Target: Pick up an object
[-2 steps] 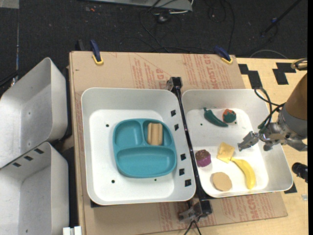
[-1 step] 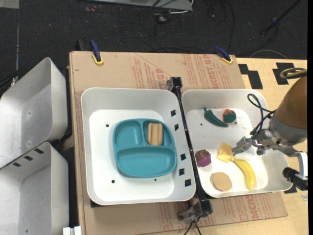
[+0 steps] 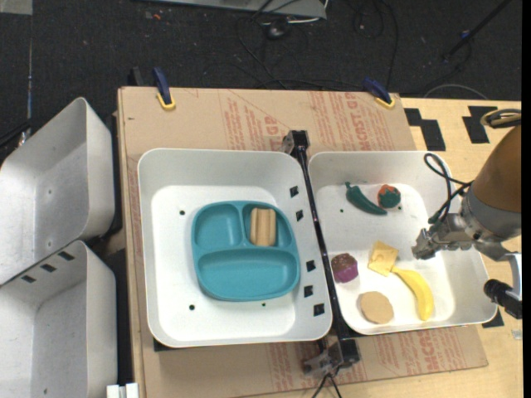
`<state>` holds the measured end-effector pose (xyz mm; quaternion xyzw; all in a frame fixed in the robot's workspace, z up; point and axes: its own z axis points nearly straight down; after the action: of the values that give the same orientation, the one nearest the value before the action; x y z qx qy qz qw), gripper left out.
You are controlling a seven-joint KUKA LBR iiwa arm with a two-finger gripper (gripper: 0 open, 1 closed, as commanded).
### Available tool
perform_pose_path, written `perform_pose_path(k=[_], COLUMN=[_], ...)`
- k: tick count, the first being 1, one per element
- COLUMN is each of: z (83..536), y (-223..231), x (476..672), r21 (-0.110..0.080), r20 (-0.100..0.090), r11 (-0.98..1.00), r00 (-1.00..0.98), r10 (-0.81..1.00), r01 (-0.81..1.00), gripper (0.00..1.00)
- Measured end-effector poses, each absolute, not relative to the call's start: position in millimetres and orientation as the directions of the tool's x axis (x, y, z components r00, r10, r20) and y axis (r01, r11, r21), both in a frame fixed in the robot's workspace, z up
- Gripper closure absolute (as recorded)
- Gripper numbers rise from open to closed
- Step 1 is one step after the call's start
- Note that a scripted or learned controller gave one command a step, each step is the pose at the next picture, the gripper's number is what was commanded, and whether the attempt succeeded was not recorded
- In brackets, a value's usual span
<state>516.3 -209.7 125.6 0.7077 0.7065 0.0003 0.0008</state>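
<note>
Grey arm from right | pincer (image 3: 425, 247) low over right bin (image 3: 465, 312), beside banana (image 3: 417, 291) | opening unclear

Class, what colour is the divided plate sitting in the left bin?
Teal blue: the divided plate, seen clearly in the camera view.

So we've got a table (image 3: 249, 114) topped with what looks like cardboard, held by two blue-and-yellow clamps (image 3: 163, 89) at the back edge. Off to the left we see two spare white bins (image 3: 50, 181) tilted on their sides. Cables (image 3: 365, 15) snake over the dark floor (image 3: 75, 31) behind.
</note>
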Motion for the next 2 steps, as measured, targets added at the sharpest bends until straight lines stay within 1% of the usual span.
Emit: perform_pose_path(k=[1, 2], z=[174, 219], y=[-211, -206], x=[508.0, 514.8], r21=[0.004, 0.006], r20=[-0.002, -0.003], r11=[-0.002, 0.004], r00=[0.002, -0.004], r10=[1.000, 1.000], r01=[1.000, 1.000], gripper=[1.00, 1.00])
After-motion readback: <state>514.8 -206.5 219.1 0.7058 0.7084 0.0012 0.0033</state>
